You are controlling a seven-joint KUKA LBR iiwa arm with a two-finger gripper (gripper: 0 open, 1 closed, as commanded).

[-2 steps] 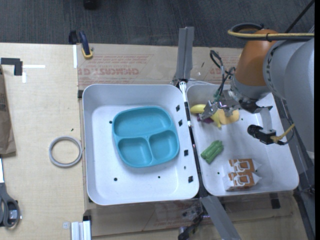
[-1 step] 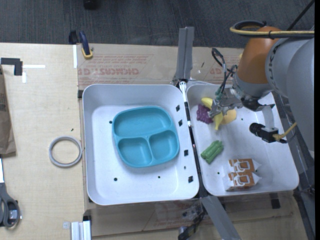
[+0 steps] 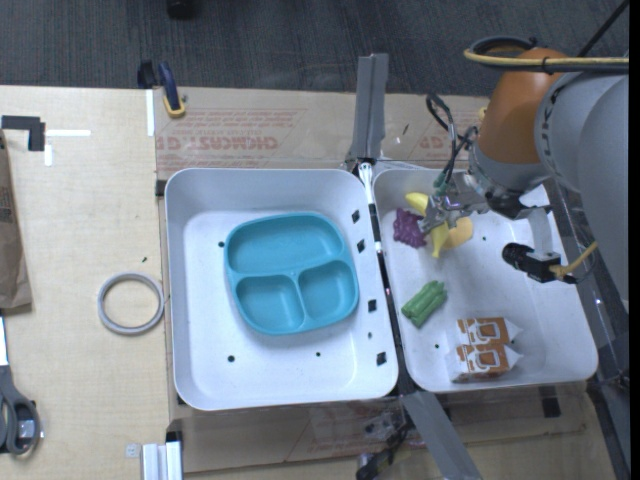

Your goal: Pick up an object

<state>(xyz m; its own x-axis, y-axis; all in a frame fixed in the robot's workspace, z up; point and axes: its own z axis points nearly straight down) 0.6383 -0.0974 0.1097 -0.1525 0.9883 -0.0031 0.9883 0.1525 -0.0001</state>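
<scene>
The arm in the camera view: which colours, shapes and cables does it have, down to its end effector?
The arm is a thick, rounded grey body with a smooth orange band just behind the end effector. A yellow cable runs across its top, and thin black wires loop beside the band. The end effector is small, metallic grey and dark, much narrower than the arm.
</scene>
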